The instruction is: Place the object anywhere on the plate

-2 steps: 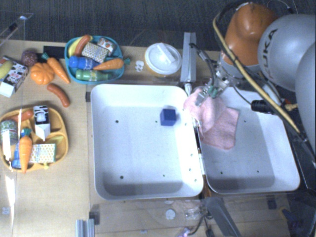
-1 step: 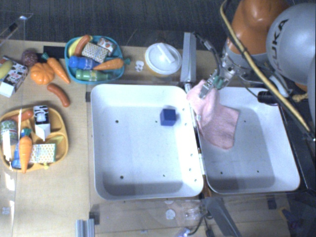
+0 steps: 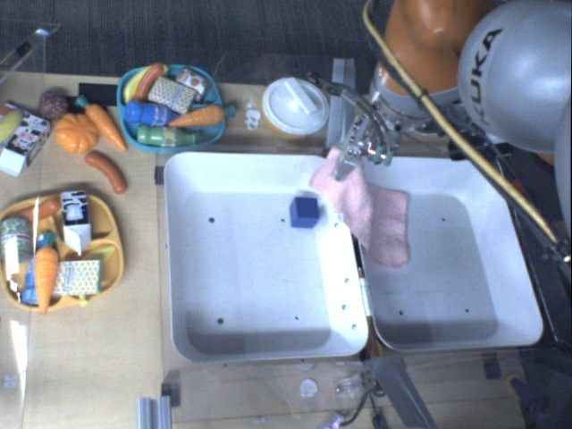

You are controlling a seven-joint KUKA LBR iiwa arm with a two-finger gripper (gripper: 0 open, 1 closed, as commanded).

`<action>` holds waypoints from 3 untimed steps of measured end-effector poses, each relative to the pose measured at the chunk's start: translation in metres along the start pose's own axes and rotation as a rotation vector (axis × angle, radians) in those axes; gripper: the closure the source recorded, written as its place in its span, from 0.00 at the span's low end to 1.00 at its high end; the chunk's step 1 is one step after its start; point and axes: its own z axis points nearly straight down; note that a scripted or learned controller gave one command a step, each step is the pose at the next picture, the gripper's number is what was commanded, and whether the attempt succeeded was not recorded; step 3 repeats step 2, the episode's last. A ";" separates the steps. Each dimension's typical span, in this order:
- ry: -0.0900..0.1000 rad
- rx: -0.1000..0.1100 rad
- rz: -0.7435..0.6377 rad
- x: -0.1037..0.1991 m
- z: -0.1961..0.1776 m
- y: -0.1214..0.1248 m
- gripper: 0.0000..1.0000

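Observation:
A pink cloth (image 3: 375,217) hangs from my gripper (image 3: 344,161) over the divider between the two bins. Its upper corner is pinched between the fingers, and its lower part lies in the right bin (image 3: 474,320). The gripper is shut on that corner, just above the far edge of the bins. A small white round plate (image 3: 298,107) sits on the bench behind the bins, up and to the left of the gripper. A blue cube (image 3: 305,211) rests in the left bin (image 3: 241,311), close to the cloth's left edge.
A blue bowl (image 3: 131,133) of toy food stands at the back left, and a yellow tray (image 3: 112,266) of more toys lies at the far left. Loose toy carrots, a pumpkin (image 3: 75,134) and a sausage lie between them. The arm fills the upper right.

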 end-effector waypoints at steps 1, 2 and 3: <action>-0.001 -0.001 -0.391 0.025 0.005 0.045 1.00; -0.002 -0.002 -0.390 0.025 0.004 0.045 0.00; -0.002 -0.002 -0.390 0.025 0.004 0.045 0.00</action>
